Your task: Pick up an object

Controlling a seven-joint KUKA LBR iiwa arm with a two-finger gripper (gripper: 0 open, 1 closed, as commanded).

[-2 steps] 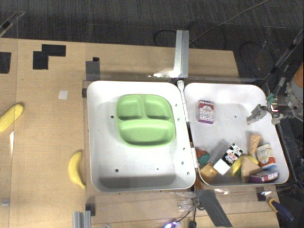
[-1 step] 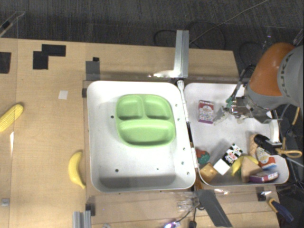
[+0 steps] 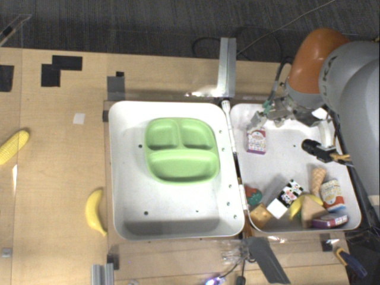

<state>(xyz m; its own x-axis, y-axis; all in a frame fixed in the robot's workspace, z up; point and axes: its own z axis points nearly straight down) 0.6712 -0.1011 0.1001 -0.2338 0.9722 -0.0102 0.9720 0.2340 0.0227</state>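
Gripper (image 3: 259, 121) seen over right bin's (image 3: 279, 159) far left corner, just above small pink carton (image 3: 256, 141); grip state cannot be told. Green divided plate (image 3: 180, 149) seen in left bin (image 3: 122, 177).

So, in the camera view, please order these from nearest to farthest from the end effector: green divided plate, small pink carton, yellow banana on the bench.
End effector, right bin's upper part.
1. Small pink carton, just below it.
2. Green divided plate, left bin.
3. Yellow banana, on the bench, far left.
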